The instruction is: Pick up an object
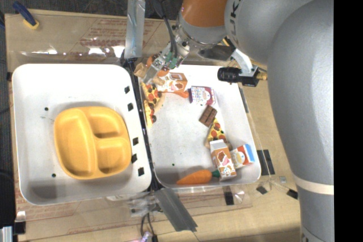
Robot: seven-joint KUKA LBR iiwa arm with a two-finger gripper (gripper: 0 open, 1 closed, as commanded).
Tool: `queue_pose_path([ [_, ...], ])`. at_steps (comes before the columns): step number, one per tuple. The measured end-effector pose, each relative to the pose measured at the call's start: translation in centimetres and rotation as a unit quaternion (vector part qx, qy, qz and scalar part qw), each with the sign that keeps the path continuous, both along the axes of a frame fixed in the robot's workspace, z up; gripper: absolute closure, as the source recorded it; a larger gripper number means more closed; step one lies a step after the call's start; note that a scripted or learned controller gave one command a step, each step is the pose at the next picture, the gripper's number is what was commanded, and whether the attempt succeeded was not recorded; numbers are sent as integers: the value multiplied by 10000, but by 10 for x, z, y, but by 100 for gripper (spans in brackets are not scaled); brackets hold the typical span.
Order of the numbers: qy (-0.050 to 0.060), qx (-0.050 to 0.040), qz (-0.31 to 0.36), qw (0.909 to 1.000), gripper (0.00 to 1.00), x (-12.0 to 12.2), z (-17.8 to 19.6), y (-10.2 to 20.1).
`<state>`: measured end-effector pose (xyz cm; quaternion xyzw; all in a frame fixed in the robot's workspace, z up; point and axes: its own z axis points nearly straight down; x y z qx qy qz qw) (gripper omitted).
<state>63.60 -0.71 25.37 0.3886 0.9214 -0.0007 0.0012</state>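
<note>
Grey arm (pixel 283 37) dominates; fingers (pixel 154 69) hang over right bin's (pixel 187 116) far-left corner.

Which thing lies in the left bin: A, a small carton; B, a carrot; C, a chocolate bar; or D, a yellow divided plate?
D: the yellow divided plate sits alone in the left bin, while the carrot, chocolate bar and small cartons lie in the right bin.

small toys (pixel 209 117), scattered in right bin (pixel 187 139)
</note>
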Motion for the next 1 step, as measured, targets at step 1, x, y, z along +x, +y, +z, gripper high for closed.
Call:
queue_pose_path([
  [1, -4, 2, 654, 9979, 100, -5, 35, -63],
])
